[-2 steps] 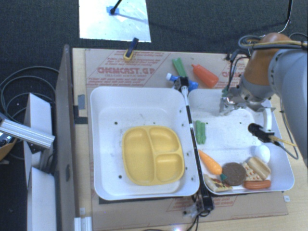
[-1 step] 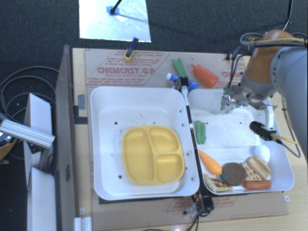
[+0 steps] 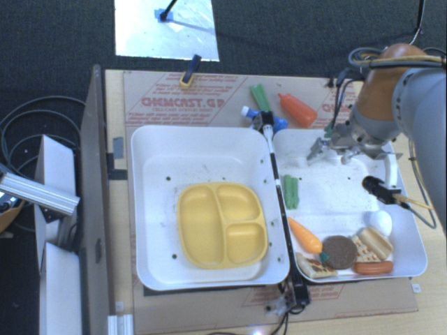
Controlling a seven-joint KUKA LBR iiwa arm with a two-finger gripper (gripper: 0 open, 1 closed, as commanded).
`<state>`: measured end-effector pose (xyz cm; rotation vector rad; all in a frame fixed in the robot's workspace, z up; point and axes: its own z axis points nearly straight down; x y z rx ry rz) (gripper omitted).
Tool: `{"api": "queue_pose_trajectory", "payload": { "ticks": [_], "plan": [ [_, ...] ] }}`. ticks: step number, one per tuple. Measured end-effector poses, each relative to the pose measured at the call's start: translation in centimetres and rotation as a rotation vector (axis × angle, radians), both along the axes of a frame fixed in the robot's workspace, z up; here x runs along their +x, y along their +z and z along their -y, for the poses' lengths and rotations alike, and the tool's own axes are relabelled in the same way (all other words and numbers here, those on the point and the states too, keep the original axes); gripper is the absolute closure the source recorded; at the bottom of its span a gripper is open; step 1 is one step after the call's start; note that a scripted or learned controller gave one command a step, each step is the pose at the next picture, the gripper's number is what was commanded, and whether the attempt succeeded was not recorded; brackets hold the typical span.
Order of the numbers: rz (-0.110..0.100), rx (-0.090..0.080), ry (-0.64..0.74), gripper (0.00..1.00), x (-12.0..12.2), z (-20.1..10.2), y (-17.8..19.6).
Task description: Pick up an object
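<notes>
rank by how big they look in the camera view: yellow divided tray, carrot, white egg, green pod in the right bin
1. yellow divided tray, by far the largest
2. carrot and green pod, too close in size to rank
3. white egg, smallest

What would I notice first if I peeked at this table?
The big yellow tray in the left bin jumps out. Next, the toy food heaped in the right bin's near corner: a carrot, a hot dog, an egg. The gripper hangs over that bin's far end.
</notes>
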<state>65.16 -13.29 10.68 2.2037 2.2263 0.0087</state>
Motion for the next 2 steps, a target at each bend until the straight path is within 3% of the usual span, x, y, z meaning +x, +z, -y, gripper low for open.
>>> {"api": "queue_pose_trajectory", "payload": {
  "ticks": [1,2],
  "plan": [
    [-0.005,0.000,-0.011,0.00,1.8,5.7,-2.2],
    [-0.003,-0.001,-0.005,1.00,1.9,5.4,-1.0]
  ]
}}
